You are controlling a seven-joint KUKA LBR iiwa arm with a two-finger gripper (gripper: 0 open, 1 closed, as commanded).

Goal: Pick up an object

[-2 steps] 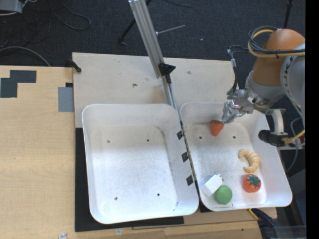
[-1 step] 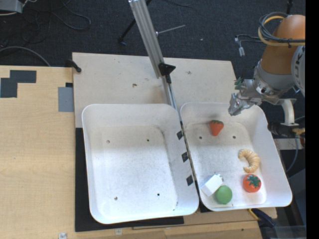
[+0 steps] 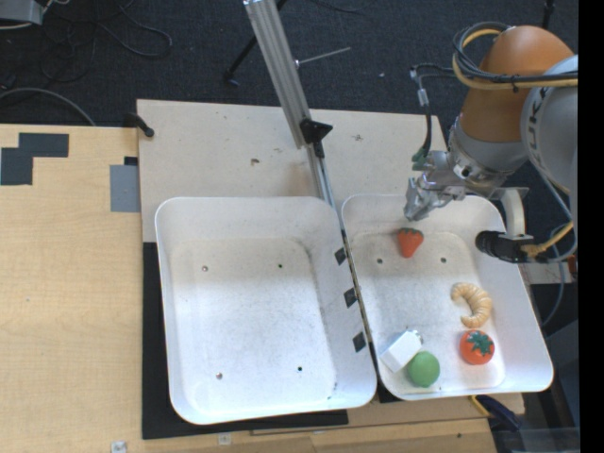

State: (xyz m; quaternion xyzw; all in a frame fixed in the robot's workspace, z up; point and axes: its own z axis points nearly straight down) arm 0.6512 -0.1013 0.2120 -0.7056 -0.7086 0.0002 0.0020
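My gripper point(image 3: 415, 210) hangs over the back of the right bin point(image 3: 528, 347), its fingertips just above a small red strawberry point(image 3: 410, 243) that lies on the bin floor. Nothing shows between the fingers. Further forward in the same bin lie a tan croissant point(image 3: 473, 302), a red tomato point(image 3: 478, 346), a green ball point(image 3: 423, 368) and a white block point(image 3: 402, 349) touching the ball.
The left bin point(image 3: 189, 243) stands beside the right one, joined by a divider with black clips point(image 3: 347, 276). A slanted aluminium rail point(image 3: 283, 74) rises behind the bins. The arm's orange band point(image 3: 514, 69) is at the upper right.
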